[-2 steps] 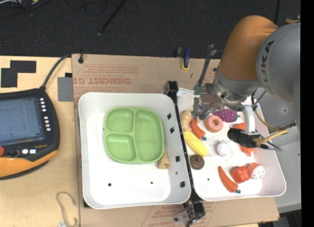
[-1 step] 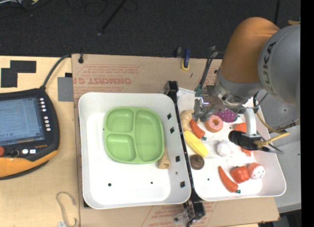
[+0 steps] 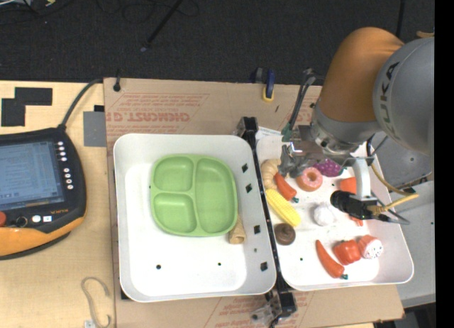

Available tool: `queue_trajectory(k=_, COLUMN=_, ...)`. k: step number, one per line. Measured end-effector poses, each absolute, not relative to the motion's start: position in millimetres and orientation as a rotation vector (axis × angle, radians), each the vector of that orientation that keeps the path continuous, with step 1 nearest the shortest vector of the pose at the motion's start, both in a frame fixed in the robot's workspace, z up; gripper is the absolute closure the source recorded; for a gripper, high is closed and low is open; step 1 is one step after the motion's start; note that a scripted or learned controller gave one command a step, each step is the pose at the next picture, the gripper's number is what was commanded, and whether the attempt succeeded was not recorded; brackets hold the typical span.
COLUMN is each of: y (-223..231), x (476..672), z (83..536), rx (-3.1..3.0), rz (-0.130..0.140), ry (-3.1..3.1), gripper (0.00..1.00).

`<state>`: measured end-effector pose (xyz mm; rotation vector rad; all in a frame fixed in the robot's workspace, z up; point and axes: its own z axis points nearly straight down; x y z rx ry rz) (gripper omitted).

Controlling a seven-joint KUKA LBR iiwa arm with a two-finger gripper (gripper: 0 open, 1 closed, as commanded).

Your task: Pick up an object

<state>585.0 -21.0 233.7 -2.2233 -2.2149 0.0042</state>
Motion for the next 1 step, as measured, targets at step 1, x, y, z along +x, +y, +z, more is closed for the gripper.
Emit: queue_trajectory(k=1, y=-15.0, x=588.2, z=236.3, rx=-2.221, rz=0.002, ry=-2.219, gripper=1.0)
